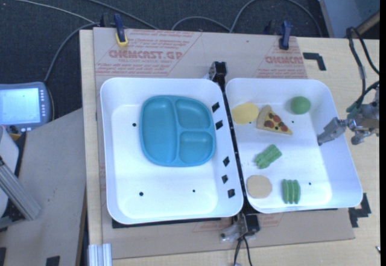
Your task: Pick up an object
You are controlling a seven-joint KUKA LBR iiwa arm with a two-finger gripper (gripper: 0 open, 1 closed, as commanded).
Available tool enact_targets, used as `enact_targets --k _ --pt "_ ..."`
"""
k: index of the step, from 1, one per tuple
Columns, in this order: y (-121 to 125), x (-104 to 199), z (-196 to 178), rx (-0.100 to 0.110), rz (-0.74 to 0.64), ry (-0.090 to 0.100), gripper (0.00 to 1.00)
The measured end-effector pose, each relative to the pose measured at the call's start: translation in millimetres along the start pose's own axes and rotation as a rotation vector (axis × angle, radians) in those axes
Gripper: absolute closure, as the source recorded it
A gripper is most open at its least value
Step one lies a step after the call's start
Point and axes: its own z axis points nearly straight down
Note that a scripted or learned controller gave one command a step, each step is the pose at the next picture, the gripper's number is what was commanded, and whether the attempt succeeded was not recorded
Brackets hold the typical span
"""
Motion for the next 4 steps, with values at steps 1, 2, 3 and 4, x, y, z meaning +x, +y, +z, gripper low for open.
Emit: enact_targets --k 1,2,3,4 --pt "2.6 0.5 -6.2 -0.012 -0.004 -0.004 0.0" --pt "0.2 2.4 56.7 -0.007 -0.003 -0.001 0.0" --pt "3.6 -5.8 104.8 -0.008 -0.003 -0.001 0.0" --pt "3.8 -5.3 157.5 -0.008 -0.004 -0.001 0.0"
